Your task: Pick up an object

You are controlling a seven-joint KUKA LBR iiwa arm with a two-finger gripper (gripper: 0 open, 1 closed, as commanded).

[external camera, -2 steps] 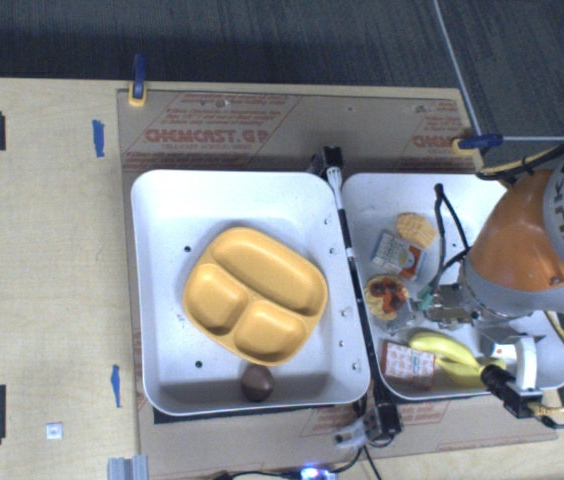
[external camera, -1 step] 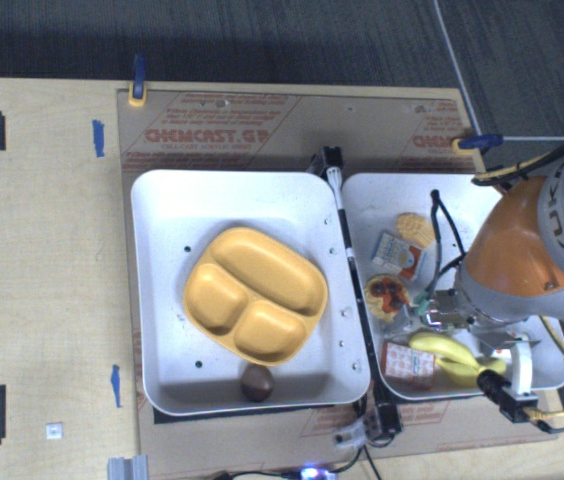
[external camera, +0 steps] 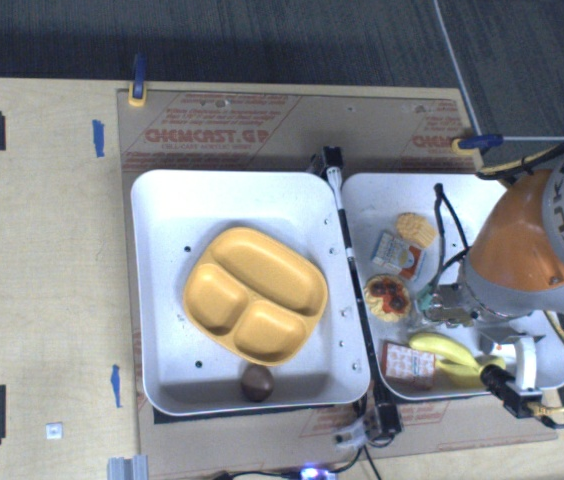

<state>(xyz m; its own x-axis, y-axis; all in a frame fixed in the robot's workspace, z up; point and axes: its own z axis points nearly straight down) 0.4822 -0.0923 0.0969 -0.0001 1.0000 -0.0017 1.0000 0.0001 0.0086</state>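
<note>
The banana (external camera: 446, 356) lies at the near side of the right bin (external camera: 382, 198), beside the arm (external camera: 527, 248); it looks light, smooth and curved, probably best taken across its middle; the gripper's state I cannot tell.

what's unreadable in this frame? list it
- Gripper fingertips: hidden under the arm's wrist over the right bin, camera view; open or shut unclear.
- Banana: far end covered by the arm.
- Packet and wrapper: print too small to read.
- Small brown object by the yellow tray: too small to identify.
</note>
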